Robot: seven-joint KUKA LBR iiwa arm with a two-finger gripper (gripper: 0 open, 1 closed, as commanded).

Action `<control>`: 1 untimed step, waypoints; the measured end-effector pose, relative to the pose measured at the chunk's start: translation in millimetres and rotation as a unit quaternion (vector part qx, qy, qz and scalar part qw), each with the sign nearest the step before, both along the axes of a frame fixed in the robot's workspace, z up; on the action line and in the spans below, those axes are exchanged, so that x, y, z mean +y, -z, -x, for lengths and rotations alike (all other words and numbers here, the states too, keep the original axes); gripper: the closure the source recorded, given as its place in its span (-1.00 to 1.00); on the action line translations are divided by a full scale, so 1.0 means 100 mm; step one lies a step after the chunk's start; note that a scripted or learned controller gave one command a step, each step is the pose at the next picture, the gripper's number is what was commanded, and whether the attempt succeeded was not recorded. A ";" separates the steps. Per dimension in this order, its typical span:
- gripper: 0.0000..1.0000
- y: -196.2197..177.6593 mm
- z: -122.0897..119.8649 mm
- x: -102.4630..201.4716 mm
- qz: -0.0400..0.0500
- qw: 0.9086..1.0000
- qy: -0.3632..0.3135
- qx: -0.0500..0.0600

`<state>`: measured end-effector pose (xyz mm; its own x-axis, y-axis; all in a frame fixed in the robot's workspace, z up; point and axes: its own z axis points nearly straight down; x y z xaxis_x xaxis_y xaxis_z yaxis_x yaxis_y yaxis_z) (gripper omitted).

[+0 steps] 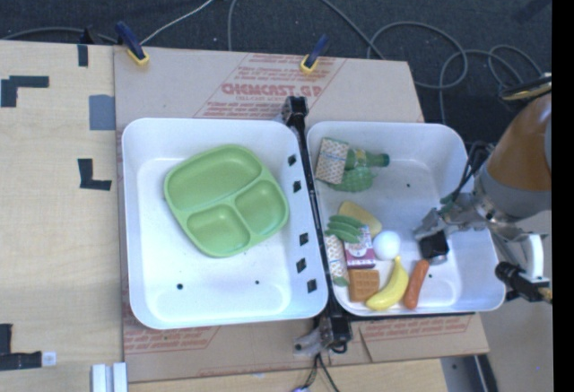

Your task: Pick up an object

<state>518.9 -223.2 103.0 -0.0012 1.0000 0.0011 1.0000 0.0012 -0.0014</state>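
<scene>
**A:** What lies nearest the hand, and what does it look like?

**B:** In the right bin [448, 143], near the front, is a cluster of toy food. A white egg [387, 245] sits just left of the hand [434, 246]. Below it a yellow banana [391, 285] curves beside an orange carrot [415, 283], the two touching or nearly so. Left of them are a tan cracker [363, 283], a small printed carton [360, 250] and a green pea pod [344, 227]. All look like small, smooth plastic pieces.

**B:** The hand is low over the bin floor, between the egg and the bin's right wall, and nothing is visibly held in it. Whether it stands wide or narrow I cannot tell; its tip shows as a dark block.

**A:** What could go wrong?

**B:** My judgement: the egg is round and slick, so it could roll or squirt away when pinched. The banana and carrot lie so close together that a closing hand might catch both, or nudge one and grip neither. The hand is also near the right wall, which could block a descent.

**A:** And further out?

**B:** At the back of the right bin are a patterned packet [331, 159] and a green bottle [363, 171] on its side. The left bin [143, 229] holds a green divided plate [227, 199]. Both bins rest on cardboard [251, 85] on the surface.
</scene>
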 end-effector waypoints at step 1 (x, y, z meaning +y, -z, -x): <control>1.00 0.14 0.03 0.83 0.003 1.000 0.000 -0.007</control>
<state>516.0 -139.9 89.0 -0.0016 1.0000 -0.0045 0.9999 0.0016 0.0119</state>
